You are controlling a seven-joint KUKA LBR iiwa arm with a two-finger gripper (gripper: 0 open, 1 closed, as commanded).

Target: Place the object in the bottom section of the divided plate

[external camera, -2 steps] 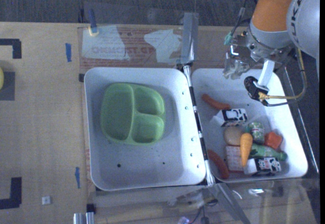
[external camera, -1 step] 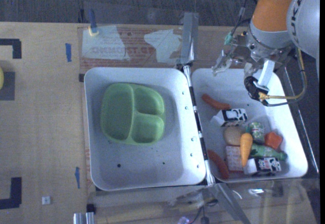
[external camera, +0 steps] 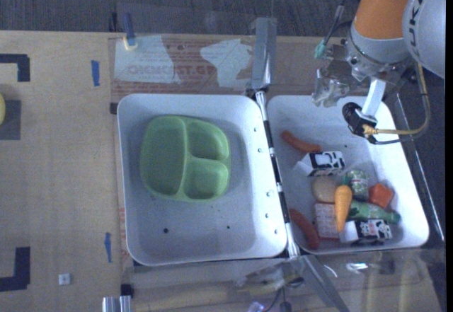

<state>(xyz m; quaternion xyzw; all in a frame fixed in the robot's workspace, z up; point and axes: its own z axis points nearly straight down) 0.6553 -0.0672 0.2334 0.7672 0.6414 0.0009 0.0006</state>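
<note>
A green divided plate (external camera: 185,156) lies in the left bin (external camera: 141,233), with one long section on its left and two smaller ones on its right. All its sections look bare. The right bin (external camera: 410,229) holds toy foods: a red sausage (external camera: 301,142), a small milk carton (external camera: 324,162), an orange carrot (external camera: 342,206), a second sausage (external camera: 304,228) and several more pieces. My gripper (external camera: 327,91) hangs above the far left corner of the right bin, under the orange wrist band. Nothing shows between its fingers.
A metal divider strip (external camera: 262,56) runs between the bins at the back. Blue tape marks (external camera: 95,72) sit on the wooden bench to the left. A black cable (external camera: 396,132) loops from the wrist over the right bin's far side.
</note>
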